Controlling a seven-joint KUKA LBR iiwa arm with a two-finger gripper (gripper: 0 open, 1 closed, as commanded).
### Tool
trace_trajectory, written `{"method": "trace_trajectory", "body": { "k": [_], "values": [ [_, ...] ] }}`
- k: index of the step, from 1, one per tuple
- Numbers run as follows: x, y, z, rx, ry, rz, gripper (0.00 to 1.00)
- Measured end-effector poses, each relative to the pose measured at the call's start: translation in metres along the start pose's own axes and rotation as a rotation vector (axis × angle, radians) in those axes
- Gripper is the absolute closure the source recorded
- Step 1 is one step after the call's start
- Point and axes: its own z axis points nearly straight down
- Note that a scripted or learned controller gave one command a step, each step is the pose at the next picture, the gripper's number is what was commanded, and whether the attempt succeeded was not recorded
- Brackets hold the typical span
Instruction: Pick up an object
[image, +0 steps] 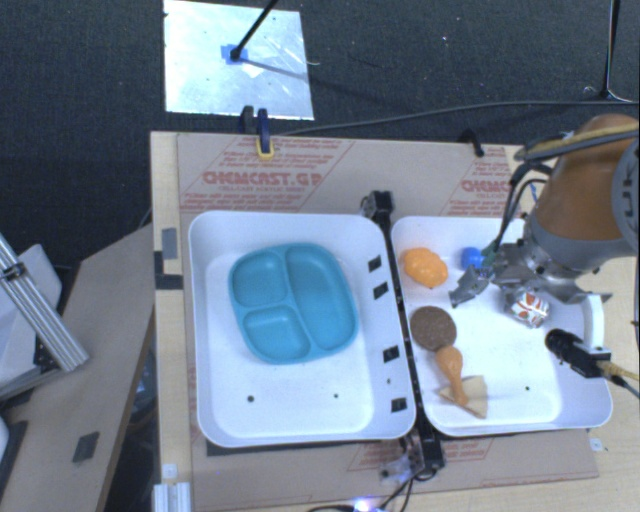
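The small red-and-white object (529, 307) lay in the right bin (500, 415), toward its far right side, and it was the thing nearest the gripper (478, 283), so I judged it the likeliest target. The gripper hung low over the far half of that bin, its grey metal pointing toward the bin's middle, and the red-and-white object sat just beside it on the side toward the right rim, slightly nearer the front edge. A small blue piece (471, 258) lay just on the gripper's far side, close to the back rim, and an orange lump (424, 267) rested near the divider between the two bins. Whether the jaws were open or closed could not be told, since the wrist and its cables covered them from above. Nothing could be seen held between them. A brown disc (433, 327) and a drumstick-shaped toy (450, 364) lay well apart from the gripper, toward the front left of the right bin. The left bin (215, 400) carried a blue divided tray (293, 301). A pick of the red-and-white object would call for a short shift toward the right rim.
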Motion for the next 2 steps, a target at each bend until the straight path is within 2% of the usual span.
{"method": "trace_trajectory", "body": {
  "k": [1,2],
  "values": [
    [0.0,0.003,-0.007,-0.013,-0.001,-0.002,0.0],
    [-0.006,0.001,0.038,-0.009,-0.001,0.0,0.0]
  ]
}}
